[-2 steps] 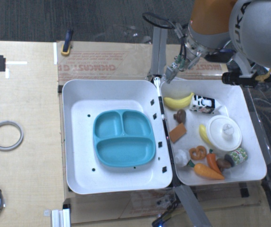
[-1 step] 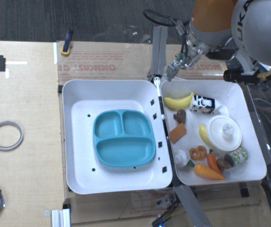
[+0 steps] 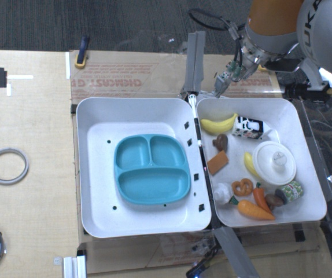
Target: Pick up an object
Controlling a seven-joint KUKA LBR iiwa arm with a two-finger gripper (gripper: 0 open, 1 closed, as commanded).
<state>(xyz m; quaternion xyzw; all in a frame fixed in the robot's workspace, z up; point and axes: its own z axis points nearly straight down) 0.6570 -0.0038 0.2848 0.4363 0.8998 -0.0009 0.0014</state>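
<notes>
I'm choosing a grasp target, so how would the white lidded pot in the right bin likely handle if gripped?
The white lidded pot looks round and glossy, so the fingers may slip off its sides. Its lid has a small knob, a likelier hold, though the lid could lift away alone. A banana lies against it and may shift if it is nudged.

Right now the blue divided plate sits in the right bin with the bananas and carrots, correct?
Not quite. The camera view shows the blue plate alone in the left bin. The bananas and carrots lie in the right bin, as you said.
</notes>
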